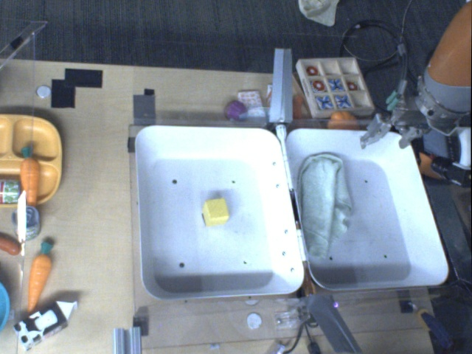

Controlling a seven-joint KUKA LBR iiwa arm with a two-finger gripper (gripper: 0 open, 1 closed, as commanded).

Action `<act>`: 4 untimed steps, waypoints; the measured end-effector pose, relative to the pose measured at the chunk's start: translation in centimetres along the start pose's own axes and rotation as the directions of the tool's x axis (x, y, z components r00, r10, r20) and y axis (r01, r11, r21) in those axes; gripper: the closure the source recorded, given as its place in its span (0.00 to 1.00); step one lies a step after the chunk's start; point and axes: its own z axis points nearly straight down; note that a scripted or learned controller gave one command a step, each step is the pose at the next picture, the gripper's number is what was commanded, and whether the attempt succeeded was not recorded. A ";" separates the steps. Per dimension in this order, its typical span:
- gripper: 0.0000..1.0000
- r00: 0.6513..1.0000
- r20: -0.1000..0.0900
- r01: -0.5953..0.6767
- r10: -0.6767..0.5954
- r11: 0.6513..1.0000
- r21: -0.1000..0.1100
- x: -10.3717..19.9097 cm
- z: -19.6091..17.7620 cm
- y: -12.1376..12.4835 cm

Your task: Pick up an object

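A small yellow block (216,212) lies near the middle of the left white bin (158,271). In the right white bin (413,257) a crumpled grey-green cloth (324,201) stretches along the left side. My gripper (386,139) hangs over the far right corner of the right bin, above its rim. Its fingers are spread open and hold nothing. It is well to the right of the cloth and far from the block.
A tic-tac-toe board (335,85), an orange ball (341,118) and a purple object (235,110) sit behind the bins. At the left are a yellow tray (40,135), carrots (38,271) and small toys. A metal divider (281,87) stands between the bins.
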 end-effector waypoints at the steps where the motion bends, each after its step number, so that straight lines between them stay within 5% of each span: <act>1: 0.00 0.998 0.000 -0.063 0.063 0.998 0.001 0.6 8.8 -1.3; 2: 0.00 0.994 0.002 0.109 -0.109 0.994 -0.011 6.5 13.7 -3.5; 3: 0.00 0.960 -0.001 0.280 -0.280 0.960 0.005 6.3 13.9 2.9; 4: 0.00 0.837 0.005 0.547 -0.547 0.837 -0.006 6.1 13.8 -1.8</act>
